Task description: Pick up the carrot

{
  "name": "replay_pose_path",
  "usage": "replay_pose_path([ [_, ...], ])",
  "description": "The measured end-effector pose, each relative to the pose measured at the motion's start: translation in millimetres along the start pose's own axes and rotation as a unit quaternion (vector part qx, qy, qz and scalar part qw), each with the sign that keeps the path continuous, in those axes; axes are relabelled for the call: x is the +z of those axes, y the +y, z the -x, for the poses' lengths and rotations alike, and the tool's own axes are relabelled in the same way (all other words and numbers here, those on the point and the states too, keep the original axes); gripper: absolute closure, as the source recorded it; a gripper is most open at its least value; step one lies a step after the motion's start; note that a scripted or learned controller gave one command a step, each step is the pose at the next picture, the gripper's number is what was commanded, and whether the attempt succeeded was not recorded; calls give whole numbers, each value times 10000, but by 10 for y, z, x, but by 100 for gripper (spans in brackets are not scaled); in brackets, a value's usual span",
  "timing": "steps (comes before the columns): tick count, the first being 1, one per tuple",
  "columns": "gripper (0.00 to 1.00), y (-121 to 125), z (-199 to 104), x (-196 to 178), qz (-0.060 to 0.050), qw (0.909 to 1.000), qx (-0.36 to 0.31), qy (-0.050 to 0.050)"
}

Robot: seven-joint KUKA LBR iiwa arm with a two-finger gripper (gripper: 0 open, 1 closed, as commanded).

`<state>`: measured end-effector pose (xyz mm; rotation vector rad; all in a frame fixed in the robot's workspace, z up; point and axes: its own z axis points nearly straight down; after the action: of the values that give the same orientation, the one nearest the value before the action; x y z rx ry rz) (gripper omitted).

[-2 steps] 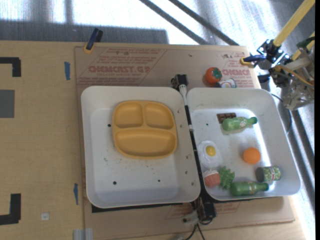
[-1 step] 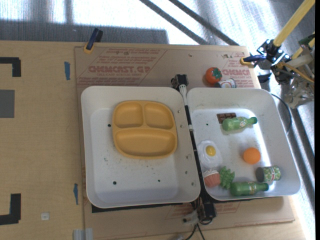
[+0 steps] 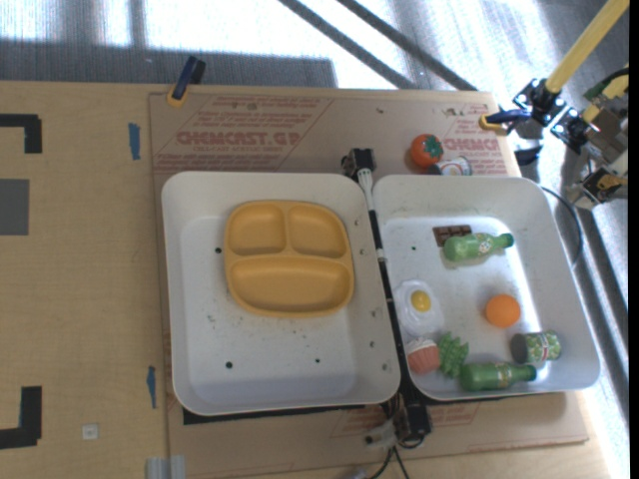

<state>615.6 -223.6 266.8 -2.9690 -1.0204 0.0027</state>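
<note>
The carrot (image 3: 425, 356) looks like a stubby orange-red piece with a green leafy top (image 3: 453, 351). It lies on its side near the front left corner of the right bin (image 3: 565, 267). Its leaves touch a green bottle (image 3: 496, 374) lying along the bin's front wall. Nothing covers the carrot.
The right bin also holds a fried egg (image 3: 418, 300), an orange ball (image 3: 502, 310), a green can (image 3: 536, 347), a second green bottle (image 3: 477, 246) and a brown bar (image 3: 451, 234). A yellow divided plate (image 3: 289, 257) sits in the left bin (image 3: 190, 297). A tomato (image 3: 426, 151) rests behind the bins.
</note>
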Motion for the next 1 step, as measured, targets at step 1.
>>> replay_pose_path([
  [1,100,72,-107,157,13,9869,1613,6],
])
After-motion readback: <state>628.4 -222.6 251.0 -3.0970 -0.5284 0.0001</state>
